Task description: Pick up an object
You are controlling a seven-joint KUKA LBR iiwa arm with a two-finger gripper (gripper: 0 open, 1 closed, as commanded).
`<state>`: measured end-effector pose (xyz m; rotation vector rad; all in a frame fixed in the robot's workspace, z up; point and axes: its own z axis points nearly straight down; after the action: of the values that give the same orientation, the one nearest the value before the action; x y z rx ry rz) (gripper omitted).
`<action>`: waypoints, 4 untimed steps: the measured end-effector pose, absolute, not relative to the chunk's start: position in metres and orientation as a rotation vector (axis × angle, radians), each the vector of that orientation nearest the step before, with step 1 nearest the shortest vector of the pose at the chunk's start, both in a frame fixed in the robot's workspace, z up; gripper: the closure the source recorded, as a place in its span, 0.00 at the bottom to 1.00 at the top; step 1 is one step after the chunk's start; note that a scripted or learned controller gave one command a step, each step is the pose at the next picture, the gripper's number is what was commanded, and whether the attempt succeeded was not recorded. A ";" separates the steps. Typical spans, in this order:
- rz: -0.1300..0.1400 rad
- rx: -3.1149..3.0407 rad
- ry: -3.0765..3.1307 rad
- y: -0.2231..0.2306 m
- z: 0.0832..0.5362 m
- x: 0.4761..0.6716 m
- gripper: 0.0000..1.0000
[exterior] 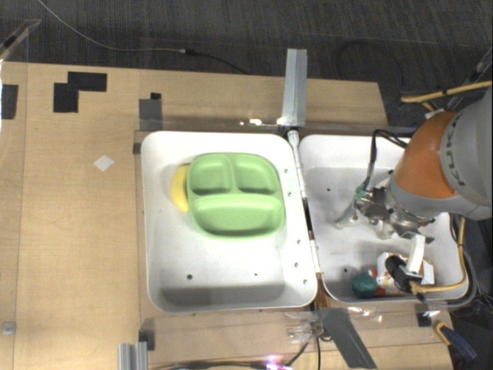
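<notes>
Two white bins (231,295); one green divided tray (233,193); one yellow object (179,188); one small green object (363,285).

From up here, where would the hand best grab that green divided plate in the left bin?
Probably by a rim edge of the green divided plate, coming straight down. It lies flat and is too wide to span, so only the thin raised rim offers a hold. The right edge, nearer the hand, looks easiest; a yellow object crowds the left edge.

A light wooden bench (69,230) fills the lower view, with black tape patches (78,89) near its far left corner. Beyond the bench lies dark grey carpet (231,14), crossed by a thin cable (115,47).
</notes>
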<state>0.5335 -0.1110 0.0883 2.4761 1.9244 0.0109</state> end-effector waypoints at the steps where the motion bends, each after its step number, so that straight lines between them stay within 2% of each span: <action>1: 0.009 2.287 2.142 -0.102 0.088 0.561 0.00; 2: 0.006 2.247 2.181 -0.161 0.088 0.489 0.00; 3: 0.013 2.088 2.331 -0.098 0.089 0.503 0.00; 4: 0.007 1.971 2.431 -0.095 0.089 0.510 0.00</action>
<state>0.5096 -0.0946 0.0889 1.9712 2.4309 0.0071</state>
